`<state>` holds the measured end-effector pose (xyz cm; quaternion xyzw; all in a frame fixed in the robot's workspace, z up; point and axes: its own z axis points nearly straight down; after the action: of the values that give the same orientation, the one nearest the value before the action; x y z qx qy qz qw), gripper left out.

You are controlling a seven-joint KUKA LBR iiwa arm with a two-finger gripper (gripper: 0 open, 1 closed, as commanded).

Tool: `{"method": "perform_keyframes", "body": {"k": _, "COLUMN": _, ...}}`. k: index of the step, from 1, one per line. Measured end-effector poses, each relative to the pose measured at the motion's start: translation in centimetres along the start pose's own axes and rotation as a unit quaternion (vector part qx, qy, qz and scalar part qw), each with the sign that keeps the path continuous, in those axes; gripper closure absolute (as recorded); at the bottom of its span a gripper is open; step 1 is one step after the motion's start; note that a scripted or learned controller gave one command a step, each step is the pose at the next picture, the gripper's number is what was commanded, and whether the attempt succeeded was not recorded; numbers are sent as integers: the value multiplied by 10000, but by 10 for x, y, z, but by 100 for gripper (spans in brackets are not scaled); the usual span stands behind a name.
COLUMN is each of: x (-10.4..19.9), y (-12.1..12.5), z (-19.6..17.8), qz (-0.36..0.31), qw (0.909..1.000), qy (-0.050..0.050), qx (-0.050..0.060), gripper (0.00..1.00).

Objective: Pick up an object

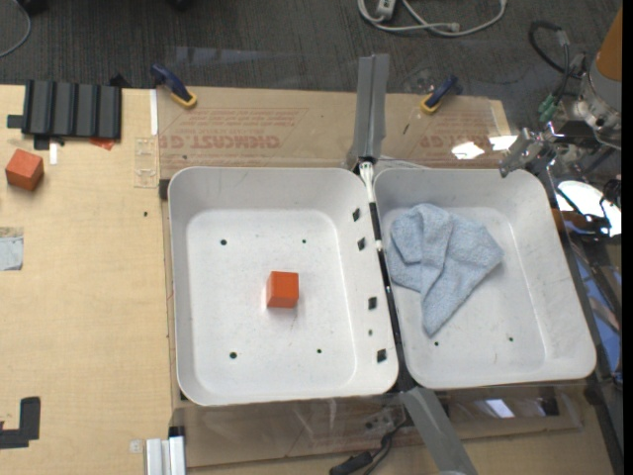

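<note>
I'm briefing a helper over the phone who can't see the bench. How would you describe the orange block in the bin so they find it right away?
Look at the two white bins side by side and take the left bin. The orange block sits alone near the middle of its floor. The other bin holds a crumpled light-blue cloth, and a similar orange block lies outside the bins on the bench's far left.

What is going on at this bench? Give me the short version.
A robot arm is set up to pick up an object, but it has nothing yet. Its gripper sits at the far right, above the back corner of the right bin, not over any item. A crumpled blue-grey cloth lies in that bin. An orange block sits alone near the middle of the left bin. Neither is being touched.
</note>
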<state>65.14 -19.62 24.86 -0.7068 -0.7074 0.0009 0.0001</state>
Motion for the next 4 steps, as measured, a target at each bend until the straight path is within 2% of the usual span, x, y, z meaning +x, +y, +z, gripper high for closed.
{"method": "perform_keyframes", "body": {"k": 1, "x": 29, "y": -32, "z": 120, "qz": -838, "qw": 9965, "qy": 5, "qx": 4, "gripper": 0}}
{"method": "perform_keyframes", "body": {"k": 2, "x": 50, "y": -60, "z": 155, "qz": -1160, "qw": 9933, "qy": -1, "qx": -20, "gripper": 0}}
{"method": "perform_keyframes", "body": {"k": 3, "x": 49, "y": -60, "z": 145, "qz": -1137, "qw": 9935, "qy": -2, "qx": -31, "gripper": 100}}
{"method": "perform_keyframes", "body": {"k": 4, "x": 68, "y": 1, "z": 31, "qz": -183, "qw": 9998, "qy": -6, "qx": -5, "gripper": 100}}
